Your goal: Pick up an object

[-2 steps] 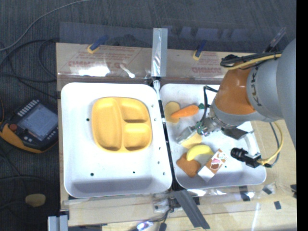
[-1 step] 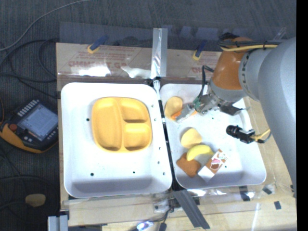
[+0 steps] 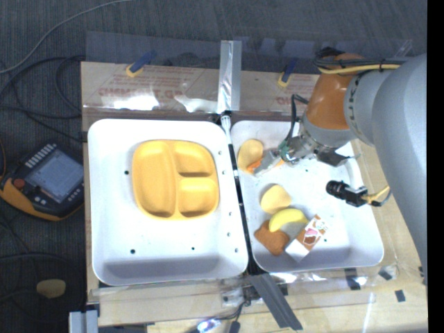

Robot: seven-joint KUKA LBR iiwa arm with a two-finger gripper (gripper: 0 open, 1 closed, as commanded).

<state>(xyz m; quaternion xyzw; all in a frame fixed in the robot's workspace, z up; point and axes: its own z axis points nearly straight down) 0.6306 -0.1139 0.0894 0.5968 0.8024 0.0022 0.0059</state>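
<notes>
two white bins side by side on bench. left bin (image 3: pixel 111 255): yellow tray (image 3: pixel 175 177), wide margins. right bin (image 3: pixel 361 245): gripper (image 3: pixel 272 159) at 10 o'clock, finger state unclear, beside pale piece (image 3: pixel 250 151) hugging divider; open floor toward 3 o'clock; food cluster (image 3: pixel 281 217) at 6.

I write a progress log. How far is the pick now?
Done: the end effector has reached into the right bin, near the orange piece. In hand: nothing visibly lifted. Left: the grasp and lift; the items lie in the bin, the yellow tray in the left bin.
</notes>
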